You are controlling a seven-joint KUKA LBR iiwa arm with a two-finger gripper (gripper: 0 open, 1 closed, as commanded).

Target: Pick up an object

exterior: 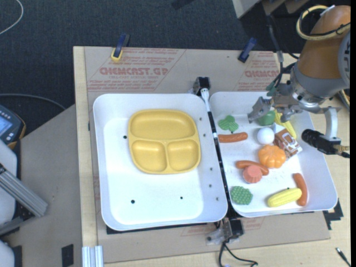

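Dark carpet surrounded a plywood bench (167, 71) bearing two shallow white bins side by side.

Item 1. Gripper (271, 109), on the grey arm with orange band (328, 32), reaching in from the right. It hung low over the far part of the right bin (320, 166). Two grey fingers (257, 111) stood spread, one to each side of a green piece. Nothing was seen pinched between them.

Item 2. Green piece (267, 117), directly beneath the gripper, between the spread fingers. Kind could not be told, being partly covered.

Item 3. White ball (265, 134), just below the gripper, nearer the camera.

Item 4. Green leafy piece (227, 123), to the gripper's left, with a red sausage (232, 138) just beyond it toward the camera.

Item 5. Packet, red and yellow (287, 140), below and slightly right of the gripper; an orange pumpkin (272, 156) touching it on the near side.

Item 6. Further from the gripper, toward the near rim: a pink round piece (253, 174), a green textured disc (241, 194), a yellow corn cob (284, 197) and a second sausage (301, 187).

Item 7. Left bin (111, 204), well away to the gripper's left, holding a yellow divided tray (164, 139).

Assessment. Step in hand appeared to be the descent onto a chosen object, most likely the green piece. Next move would call for settling fully round it, closing squarely, then lifting straight up; the white ball lay close enough to be nudged.
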